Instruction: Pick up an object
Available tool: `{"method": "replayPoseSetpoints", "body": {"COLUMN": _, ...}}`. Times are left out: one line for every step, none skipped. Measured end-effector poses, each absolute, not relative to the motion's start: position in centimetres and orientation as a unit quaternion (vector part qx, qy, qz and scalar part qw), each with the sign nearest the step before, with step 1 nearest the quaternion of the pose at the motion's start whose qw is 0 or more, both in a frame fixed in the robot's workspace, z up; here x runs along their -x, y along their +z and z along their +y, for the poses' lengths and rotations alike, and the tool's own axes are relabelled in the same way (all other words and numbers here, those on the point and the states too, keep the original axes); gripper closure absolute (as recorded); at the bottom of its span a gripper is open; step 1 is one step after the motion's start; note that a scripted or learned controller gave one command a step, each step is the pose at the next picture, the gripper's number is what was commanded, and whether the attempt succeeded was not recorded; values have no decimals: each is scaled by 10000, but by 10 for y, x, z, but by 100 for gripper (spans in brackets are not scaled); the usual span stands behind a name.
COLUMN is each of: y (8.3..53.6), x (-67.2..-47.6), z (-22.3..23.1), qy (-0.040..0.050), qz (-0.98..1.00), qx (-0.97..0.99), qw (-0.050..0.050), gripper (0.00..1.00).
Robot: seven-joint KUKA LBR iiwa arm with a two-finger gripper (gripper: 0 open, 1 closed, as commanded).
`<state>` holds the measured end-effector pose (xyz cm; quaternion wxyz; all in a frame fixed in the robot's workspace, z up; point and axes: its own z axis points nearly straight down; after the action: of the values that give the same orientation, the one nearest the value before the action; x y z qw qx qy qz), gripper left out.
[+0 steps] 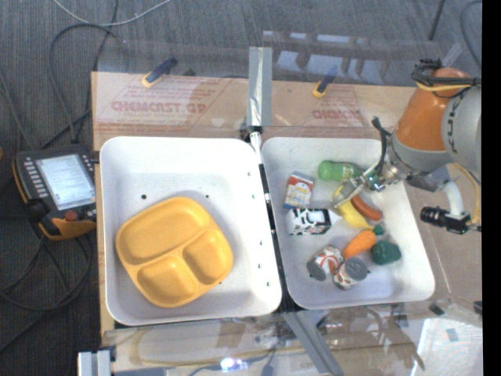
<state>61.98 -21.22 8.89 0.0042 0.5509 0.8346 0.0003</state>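
Gripper point(362, 185) low in right bin point(415, 284), finger state can't be told. Candidate objs: hot dog point(366, 207) just below it, banana point(352, 215) beside, green bottle point(338, 169) to its left. Nothing lifted; grasp and lift remain.

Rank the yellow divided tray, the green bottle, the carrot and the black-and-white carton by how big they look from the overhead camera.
1. Yellow divided tray, by far the largest.
2. Green bottle and black-and-white carton: too alike to rank.
3. Carrot, slightly smaller, though its green top adds length.
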Motion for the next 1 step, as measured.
{"method": "replayPoseSetpoints", "body": {"y": 98, "x": -622, "z": -212, "qy": 22, "qz": 8342, "qx": -5514, "qw": 62, "gripper": 100}}
